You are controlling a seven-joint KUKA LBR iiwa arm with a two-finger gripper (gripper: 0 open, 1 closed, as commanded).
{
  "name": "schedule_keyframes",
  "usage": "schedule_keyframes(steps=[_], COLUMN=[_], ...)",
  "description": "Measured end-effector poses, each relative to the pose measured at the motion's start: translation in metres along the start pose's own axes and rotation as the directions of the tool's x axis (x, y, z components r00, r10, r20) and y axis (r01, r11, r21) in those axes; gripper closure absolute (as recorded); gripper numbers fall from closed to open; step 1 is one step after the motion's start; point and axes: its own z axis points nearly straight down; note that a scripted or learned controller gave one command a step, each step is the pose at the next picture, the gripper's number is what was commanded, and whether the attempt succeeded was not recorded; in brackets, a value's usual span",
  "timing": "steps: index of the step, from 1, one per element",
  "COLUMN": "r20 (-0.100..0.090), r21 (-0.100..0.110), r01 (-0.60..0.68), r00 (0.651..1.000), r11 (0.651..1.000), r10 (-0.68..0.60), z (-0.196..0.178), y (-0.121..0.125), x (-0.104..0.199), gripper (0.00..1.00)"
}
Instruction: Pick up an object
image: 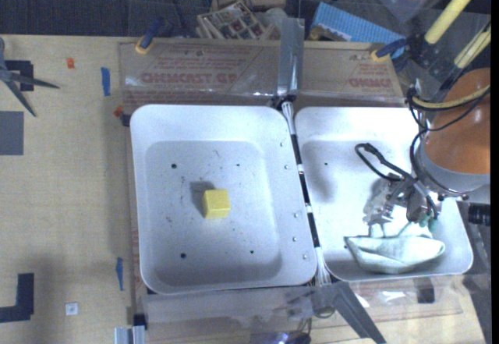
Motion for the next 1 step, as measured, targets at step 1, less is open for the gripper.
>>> schedule_keyframes(steps=[1], r20=[0.008], r21=[-0.002], r01=[-0.004], r00=[1.0], r11=[1.0], r10=[0.004], z=[-0.0108], y=[-0.0006], x=[-0.0022], gripper=[1.0])
